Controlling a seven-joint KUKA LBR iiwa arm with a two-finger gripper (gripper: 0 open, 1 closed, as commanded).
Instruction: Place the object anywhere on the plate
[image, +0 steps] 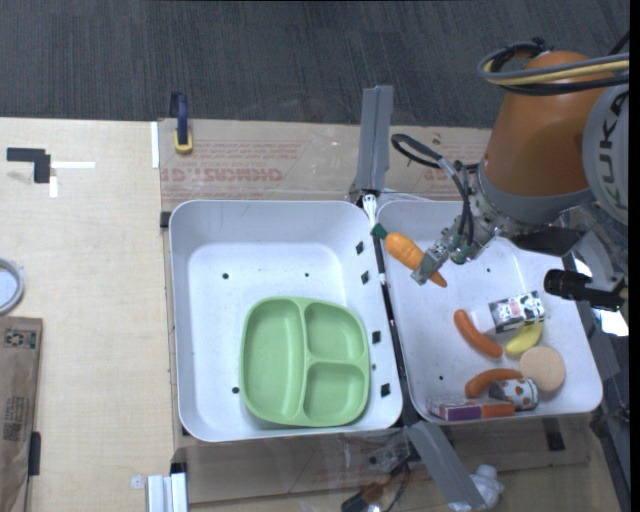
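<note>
Over the right bin (575, 395), well to the right of the green plate (305, 361), hangs the big grey and orange arm (545, 125). You can read the letters "UKA" on the arm's grey side, at the far right.

Left of that bin sits the left bin (200, 300), and the plate lies in it, toward its near side. The plate has three parts and nothing is on it yet.

So the job looks only partly done. The carrot (411, 256) is up and right of the plate, just past the wall between the two bins, on the right bin's side. The gripper (440, 255) is at the carrot's right end, and the carrot seems to sit between its fingers, which look closed on it. I think the carrot is lifted, but I can't be sure it is off the floor. It must cross over to the plate and be let go.

Behind the bins, further back than the plate, lies cardboard (265, 165) with red writing. It is upside down and too faint for me to read.

Other small toys sit far right of the plate: two sausages (476, 333), a yellow thing (522, 340) and a round bun (542, 367).
</note>
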